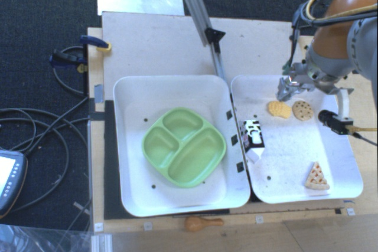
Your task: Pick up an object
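In the right bin (336, 183) lie a tan waffle-like cracker (279, 109), a round chocolate-chip cookie (302, 110), a pizza slice toy (317, 176) near the front right, and a small black-and-white carton (253, 134) against the left wall. My gripper (287, 89) hangs over the bin's back part, just above and behind the cracker, with nothing seen between its fingers.
The left bin (130, 186) holds a green divided plate (184, 146). A grey pole (198, 3) slants down to the divider between the bins. A tan wooden piece (204, 223) lies on the bench in front of the bins. Cables and a clamp (80, 56) lie at the left.
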Motion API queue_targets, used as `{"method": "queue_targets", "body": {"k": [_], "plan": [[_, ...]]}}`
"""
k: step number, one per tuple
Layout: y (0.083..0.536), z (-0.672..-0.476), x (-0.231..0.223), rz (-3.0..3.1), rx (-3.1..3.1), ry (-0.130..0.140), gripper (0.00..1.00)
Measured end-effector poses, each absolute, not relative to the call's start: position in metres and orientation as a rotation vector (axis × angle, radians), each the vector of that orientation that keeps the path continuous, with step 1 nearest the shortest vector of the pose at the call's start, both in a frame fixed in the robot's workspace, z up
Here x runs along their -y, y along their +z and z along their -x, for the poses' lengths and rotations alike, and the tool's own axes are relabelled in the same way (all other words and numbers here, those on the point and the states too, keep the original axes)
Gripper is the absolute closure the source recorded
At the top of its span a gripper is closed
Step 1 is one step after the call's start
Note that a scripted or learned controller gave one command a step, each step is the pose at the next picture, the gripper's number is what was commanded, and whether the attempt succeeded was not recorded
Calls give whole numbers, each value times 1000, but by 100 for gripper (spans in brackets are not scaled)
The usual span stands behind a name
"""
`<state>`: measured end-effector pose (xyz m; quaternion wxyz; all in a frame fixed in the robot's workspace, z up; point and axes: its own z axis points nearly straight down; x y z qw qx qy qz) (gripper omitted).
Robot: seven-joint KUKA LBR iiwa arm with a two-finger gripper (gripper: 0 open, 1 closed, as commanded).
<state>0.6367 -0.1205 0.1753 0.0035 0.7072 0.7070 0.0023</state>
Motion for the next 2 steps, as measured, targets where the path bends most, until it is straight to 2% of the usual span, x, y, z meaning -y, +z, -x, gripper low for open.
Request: {"method": "queue_targets", "body": {"k": [1, 2], "plan": [[239, -639, 114, -2208, -2224, 9, 100], [239, -640, 114, -2211, -2227, 3, 100]]}}
